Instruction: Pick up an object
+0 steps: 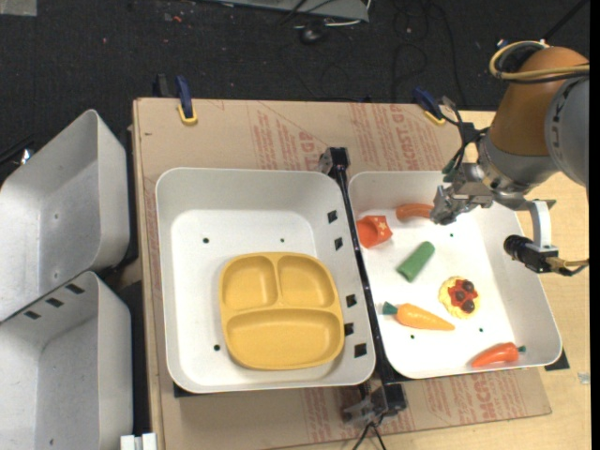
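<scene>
1. Reaching in from the right, the grey arm with its orange band is hanging over the far part of the right bin.
2. The gripper is sitting low at the bin's far side, just beside the right end of an orange-red sausage-shaped toy; whether it is touching the toy is not clear.
3. The jaws are showing as a dark cluster (from this slant, whether they are apart or together cannot be told), and nothing is showing between them.
4. Other toys are lying in the same bin: a red pepper-like piece near the dividing wall, a green cylinder lying tilted near the middle, a carrot toward the near side, a small pizza-like disc to the carrot's right, and a red-orange chili in the near right corner.
5. The left bin is holding a yellow divided plate, lying flat toward its near side.
6. Both bins are resting side by side on the board-covered surface.
</scene>
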You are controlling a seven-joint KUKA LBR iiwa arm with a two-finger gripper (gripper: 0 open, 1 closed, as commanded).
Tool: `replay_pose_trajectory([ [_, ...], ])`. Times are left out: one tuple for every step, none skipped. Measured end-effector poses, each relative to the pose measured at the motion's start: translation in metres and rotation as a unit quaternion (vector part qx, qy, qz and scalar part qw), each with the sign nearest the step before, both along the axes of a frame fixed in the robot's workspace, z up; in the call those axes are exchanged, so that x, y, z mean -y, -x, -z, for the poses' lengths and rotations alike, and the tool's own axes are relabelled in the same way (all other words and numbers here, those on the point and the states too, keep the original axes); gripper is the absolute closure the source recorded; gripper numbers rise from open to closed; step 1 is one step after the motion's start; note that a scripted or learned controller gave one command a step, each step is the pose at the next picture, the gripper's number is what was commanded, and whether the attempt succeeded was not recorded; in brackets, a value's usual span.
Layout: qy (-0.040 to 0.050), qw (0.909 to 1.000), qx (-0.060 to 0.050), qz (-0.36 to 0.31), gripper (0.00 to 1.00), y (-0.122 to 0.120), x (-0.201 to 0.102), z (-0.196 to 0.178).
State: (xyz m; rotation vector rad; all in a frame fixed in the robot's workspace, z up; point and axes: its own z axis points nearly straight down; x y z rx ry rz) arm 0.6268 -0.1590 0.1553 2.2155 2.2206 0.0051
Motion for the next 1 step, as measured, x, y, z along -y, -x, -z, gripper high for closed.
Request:
replay_pose_trajectory([
  [0.0006,1.0000,0.001,0.000,1.00,-0.0068,0.0039,-0.0626],
])
